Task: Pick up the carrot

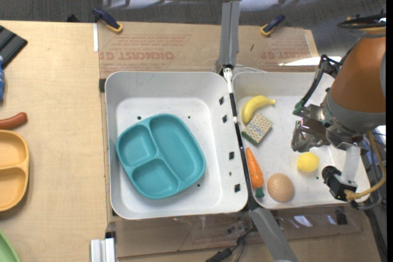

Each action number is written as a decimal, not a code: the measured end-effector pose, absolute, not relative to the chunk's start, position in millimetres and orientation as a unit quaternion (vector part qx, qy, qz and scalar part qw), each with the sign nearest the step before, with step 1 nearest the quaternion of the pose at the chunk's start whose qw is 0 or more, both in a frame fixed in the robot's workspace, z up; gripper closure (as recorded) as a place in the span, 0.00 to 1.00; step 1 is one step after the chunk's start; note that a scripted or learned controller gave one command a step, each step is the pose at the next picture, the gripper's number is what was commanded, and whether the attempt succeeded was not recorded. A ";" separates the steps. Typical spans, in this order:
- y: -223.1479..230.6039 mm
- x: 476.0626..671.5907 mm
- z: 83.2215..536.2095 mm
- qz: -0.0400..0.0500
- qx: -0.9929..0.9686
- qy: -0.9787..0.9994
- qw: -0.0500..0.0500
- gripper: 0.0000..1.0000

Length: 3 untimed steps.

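Camera view, looking down at a slant on two white bins set side by side on a bench. Carrot (254, 169) lies in the right bin (285, 88), close along its left wall toward the near-left corner, orange body with the green end pointing at the near edge, untouched. Just beside it, toward the near edge, a tan egg (280, 187). A lemon (307, 162) sits near the middle of the bin; a banana (256, 108) curves toward the far-left corner, and a small checkered packet (257, 128) lies just under it; its pattern is too fine to read. Gripper (303, 137) hangs over the right part of the bin, just above the lemon and well apart from the carrot; nothing visible between its fingers, and whether they are spread or closed cannot be told from this angle. Grey arm with an orange band (367, 73) enters from the right. Left bin (166, 86) holds a teal divided plate (161, 156) with three compartments. Cardboard sheet (159, 46) beyond the bins carries red print, upside down, reading roughly "CHEMCENT"; not sure of the letters. Blue-and-yellow clamps (107, 19) pin its far edge.
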<state>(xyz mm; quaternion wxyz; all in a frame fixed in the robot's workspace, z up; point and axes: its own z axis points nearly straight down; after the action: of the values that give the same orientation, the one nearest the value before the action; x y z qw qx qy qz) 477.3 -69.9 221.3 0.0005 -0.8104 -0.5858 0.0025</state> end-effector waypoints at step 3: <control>-31.1 486.2 189.5 0.002 -0.627 -0.779 0.002 1.00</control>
<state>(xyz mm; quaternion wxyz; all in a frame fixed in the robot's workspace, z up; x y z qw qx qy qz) 486.2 -31.1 189.5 0.0020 -0.6271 -0.7789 0.0020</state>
